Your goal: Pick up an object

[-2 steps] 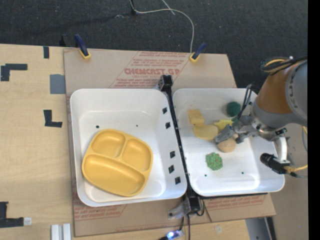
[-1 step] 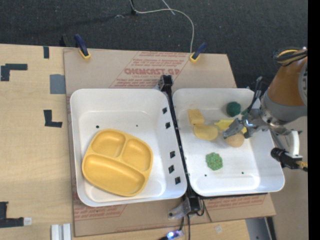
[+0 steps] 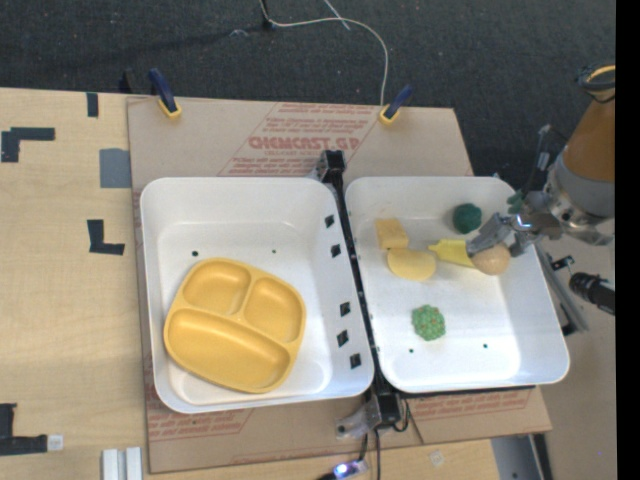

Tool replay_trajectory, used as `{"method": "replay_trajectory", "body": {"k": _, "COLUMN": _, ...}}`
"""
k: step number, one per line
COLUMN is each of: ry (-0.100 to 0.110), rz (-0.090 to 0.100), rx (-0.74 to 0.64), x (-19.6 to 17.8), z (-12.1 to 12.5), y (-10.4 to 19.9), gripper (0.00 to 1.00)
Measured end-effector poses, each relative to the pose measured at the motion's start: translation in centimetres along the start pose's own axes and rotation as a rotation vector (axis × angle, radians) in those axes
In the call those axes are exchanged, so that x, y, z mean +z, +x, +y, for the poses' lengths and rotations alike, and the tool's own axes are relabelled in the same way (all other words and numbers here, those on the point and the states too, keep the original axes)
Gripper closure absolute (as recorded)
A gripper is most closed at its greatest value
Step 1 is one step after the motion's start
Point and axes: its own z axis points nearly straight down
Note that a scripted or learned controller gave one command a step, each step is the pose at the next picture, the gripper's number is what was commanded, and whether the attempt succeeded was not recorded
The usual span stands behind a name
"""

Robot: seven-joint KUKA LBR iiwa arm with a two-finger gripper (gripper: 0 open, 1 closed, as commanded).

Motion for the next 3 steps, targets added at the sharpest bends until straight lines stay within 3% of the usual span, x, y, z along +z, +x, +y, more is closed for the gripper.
{"method": "replay_trajectory", "body": {"k": 1, "ry": 0.004, "rz": 0.002, "rx": -0.001, "x": -3.1, "z": 0.1, "y": 0.1, "gripper": 1.0}}
{"method": "replay_trajectory", "body": {"k": 3, "ry": 0.007, "rz": 0.003, "rx": -0.004, "x": -1.0, "z": 0.3, "y": 10.7, "gripper": 1.0}}
